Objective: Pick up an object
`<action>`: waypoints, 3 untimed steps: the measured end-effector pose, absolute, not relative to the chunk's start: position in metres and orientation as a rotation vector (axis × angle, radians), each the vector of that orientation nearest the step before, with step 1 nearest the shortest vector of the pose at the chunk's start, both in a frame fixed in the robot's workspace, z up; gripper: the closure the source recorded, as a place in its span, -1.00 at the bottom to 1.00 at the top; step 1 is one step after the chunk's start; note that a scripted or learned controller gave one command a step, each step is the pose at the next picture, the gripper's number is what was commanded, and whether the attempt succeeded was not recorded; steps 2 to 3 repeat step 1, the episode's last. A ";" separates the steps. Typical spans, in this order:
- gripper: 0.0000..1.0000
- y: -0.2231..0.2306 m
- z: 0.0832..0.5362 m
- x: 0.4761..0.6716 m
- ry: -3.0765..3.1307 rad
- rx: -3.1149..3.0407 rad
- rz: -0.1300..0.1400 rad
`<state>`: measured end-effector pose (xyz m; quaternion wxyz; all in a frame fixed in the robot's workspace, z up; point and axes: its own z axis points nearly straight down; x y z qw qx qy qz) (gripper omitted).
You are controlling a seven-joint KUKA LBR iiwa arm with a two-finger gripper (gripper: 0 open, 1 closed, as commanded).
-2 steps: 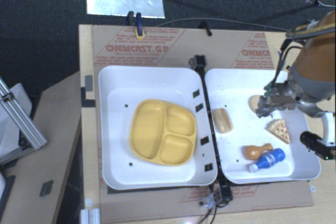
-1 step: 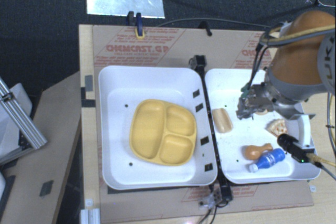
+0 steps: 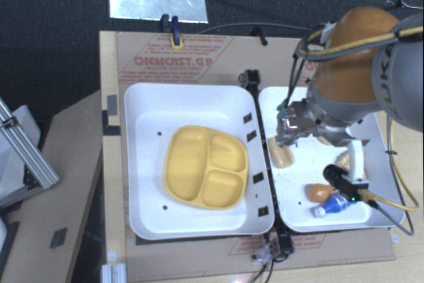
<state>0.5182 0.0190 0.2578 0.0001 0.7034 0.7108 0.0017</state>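
My gripper [image 3: 285, 134] hangs in right bin [image 3: 299, 175] — spread or pressed together, cannot tell. Tan lump [image 3: 282, 157] just beneath me, close to bin wall. Best descend straight, centred on it — wall leaves little room.

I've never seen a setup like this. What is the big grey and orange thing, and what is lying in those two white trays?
That is a robot arm, grey with an orange band, reaching in from the right. At its tip is a gripper for picking things up. The one camera is fixed overhead and looks down at a slant. The left bin holds a yellow divided plate. The right bin holds a tan piece just below the gripper, an orange item and a blue-and-white item. I cannot tell whether the gripper holds anything.
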 end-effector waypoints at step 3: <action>1.00 0.073 0.259 0.523 2.233 2.210 0.005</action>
